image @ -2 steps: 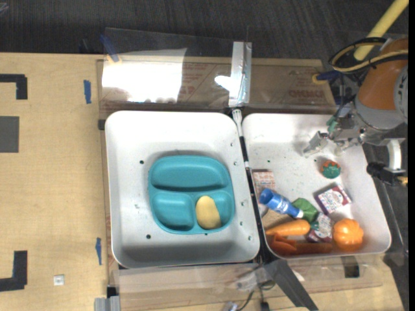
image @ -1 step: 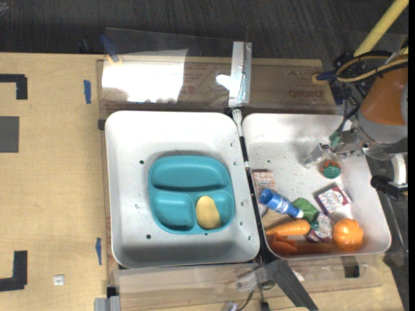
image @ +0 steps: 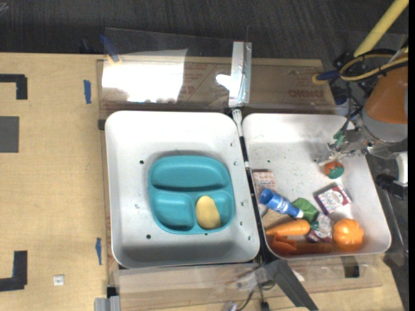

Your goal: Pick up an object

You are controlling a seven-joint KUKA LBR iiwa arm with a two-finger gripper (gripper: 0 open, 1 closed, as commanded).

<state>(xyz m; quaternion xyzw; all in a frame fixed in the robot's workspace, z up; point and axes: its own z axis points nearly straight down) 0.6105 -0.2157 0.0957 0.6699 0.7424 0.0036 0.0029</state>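
the right bin [image: 305, 129] holds a crowd along its near wall: a carrot [image: 288, 229], an orange fruit [image: 348, 234], a small crumpled packet [image: 322, 227], a green block [image: 305, 208], a blue bottle [image: 278, 202] and a pink-edged carton [image: 332, 199]. a small printed card [image: 263, 177] lies by the divider. farther in, a small red and green ball [image: 334, 168] sits just under the gripper [image: 342, 144], touching or nearly touching it; whether the gripper is open or closed on it cannot be told, since its tip is small and tangled with cables.

the left bin [image: 126, 173] holds a teal divided tray [image: 188, 180], with a yellow potato [image: 207, 212] in its near right compartment.

the far half of the right bin is mostly bare, giving open room. the arm [image: 387, 109] is cut off at the right edge. a clear plastic sheet [image: 168, 76] glares beyond the bins.
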